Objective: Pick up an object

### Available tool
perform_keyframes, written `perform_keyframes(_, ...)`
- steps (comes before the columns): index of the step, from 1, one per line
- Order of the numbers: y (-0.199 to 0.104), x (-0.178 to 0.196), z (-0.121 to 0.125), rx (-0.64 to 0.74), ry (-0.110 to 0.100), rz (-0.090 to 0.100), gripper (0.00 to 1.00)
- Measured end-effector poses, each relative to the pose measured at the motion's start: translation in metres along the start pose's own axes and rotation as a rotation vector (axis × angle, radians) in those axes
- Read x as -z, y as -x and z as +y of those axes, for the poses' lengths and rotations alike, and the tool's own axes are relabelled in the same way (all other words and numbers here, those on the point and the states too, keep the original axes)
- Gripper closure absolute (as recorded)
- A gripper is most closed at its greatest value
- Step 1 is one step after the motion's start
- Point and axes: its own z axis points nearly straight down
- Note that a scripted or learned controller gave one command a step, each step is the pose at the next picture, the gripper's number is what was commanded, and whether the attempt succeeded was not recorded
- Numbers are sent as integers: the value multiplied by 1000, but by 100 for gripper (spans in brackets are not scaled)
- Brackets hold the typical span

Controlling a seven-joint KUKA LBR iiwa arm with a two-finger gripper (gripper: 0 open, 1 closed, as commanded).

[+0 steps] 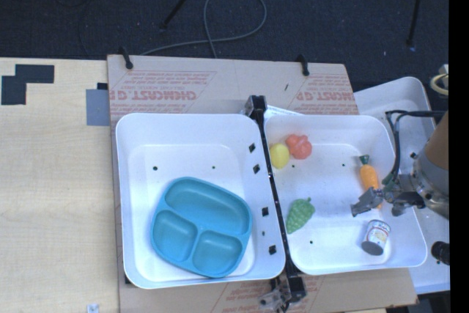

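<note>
The right bin [333, 264] holds several small objects. A yellow lemon [279, 155] and a red-orange fruit [298, 146] lie together at its far left. A green bunch of grapes [299, 215] lies near the divider. An orange carrot [368, 177] sits at the right side, and a small white can [376, 237] lies on its side near the front right corner. My gripper [381, 205] reaches in from the right, just below the carrot and above the can. Its two dark fingers [364, 204] are spread open with nothing between them.
The left bin [139, 135] holds a blue divided plate [201, 226]. A black divider rail [264, 187] runs between the bins. Brown cardboard [220, 88] lies behind them, and cables [234, 7] trail over the dark floor beyond.
</note>
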Motion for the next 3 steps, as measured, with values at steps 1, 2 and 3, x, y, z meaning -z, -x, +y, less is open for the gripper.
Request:
perform_keyframes(1,0,4,2,1,8,-2,0)
perform_keyframes(2,4,-41,4,2,4,0,0)
perform_keyframes(3,3,-95,4,2,5,0,0)
